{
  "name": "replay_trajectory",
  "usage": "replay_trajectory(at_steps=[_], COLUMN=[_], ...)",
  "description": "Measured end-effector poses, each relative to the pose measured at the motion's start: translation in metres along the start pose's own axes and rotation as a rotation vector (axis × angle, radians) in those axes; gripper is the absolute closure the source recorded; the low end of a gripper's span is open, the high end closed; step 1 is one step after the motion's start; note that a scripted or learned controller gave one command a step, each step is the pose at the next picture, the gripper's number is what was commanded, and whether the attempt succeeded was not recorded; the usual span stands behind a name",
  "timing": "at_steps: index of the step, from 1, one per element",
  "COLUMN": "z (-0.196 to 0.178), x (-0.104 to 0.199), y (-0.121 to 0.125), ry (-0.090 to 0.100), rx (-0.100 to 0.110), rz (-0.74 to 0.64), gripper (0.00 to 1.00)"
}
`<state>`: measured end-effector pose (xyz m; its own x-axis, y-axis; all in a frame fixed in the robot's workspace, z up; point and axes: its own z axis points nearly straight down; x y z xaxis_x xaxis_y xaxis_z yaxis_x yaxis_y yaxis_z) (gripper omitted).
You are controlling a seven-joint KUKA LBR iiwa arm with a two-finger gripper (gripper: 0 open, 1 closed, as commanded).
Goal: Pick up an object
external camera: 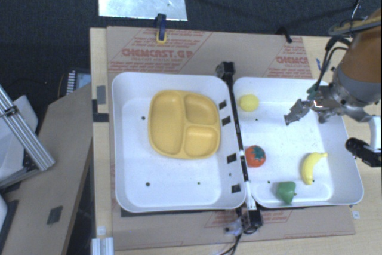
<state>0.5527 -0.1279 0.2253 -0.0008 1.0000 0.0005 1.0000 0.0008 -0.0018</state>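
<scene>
Camera view has my hand (303,108) up over the right bin (340,128), near its far edge, fingers spread and carrying nothing. The banana (311,166) lies toward the near right corner, green pepper (286,191) at the near rim, tomato (255,156) just beside the divider, lemon (248,103) at the far left corner. Open floor mid-bin. The yellow plate (182,123) sits in the left bin (128,146).

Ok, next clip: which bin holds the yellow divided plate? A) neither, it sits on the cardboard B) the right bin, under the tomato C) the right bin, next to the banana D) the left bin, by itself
D: the yellow divided plate lies in the left bin, while the banana, tomato, lemon and green pepper lie in the right bin.
</scene>
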Motion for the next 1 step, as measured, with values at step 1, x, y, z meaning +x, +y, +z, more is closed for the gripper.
replay_trajectory(at_steps=[1], z=[0.0448], x=[0.0022], y=[0.0069], ry=[0.0], rx=[0.001], rz=[0.0], gripper=[0.0])
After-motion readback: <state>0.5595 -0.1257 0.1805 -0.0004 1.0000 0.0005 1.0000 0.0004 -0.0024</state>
